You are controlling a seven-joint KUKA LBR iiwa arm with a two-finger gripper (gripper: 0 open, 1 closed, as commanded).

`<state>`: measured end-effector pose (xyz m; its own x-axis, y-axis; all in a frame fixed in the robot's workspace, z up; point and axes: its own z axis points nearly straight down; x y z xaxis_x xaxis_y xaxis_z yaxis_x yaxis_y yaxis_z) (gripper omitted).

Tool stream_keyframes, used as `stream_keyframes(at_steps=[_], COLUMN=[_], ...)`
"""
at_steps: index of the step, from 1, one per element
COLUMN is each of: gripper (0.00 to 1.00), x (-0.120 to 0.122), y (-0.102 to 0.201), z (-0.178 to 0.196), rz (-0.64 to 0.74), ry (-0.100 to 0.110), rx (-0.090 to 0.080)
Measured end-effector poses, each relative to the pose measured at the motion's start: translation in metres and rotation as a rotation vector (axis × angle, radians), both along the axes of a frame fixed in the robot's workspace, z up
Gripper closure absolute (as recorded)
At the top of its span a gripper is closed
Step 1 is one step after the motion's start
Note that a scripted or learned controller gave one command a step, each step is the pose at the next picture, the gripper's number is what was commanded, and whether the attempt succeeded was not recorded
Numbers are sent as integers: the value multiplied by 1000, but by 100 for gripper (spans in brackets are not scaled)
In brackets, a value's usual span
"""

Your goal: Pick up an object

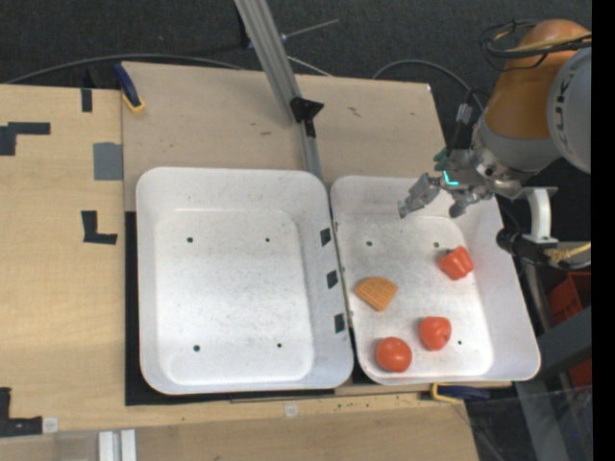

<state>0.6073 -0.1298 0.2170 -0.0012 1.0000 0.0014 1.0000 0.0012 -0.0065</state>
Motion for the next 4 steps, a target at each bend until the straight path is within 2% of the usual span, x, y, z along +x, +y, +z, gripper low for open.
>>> stream_keyframes(at_steps=[1,3,4], gripper=[0,0,0], x=[1,8,7], y=[0,16,16], z=[3,-116,-129], rz=[1,1,0], ry=[-5,1,-4], rx=[-1,-1,-3])
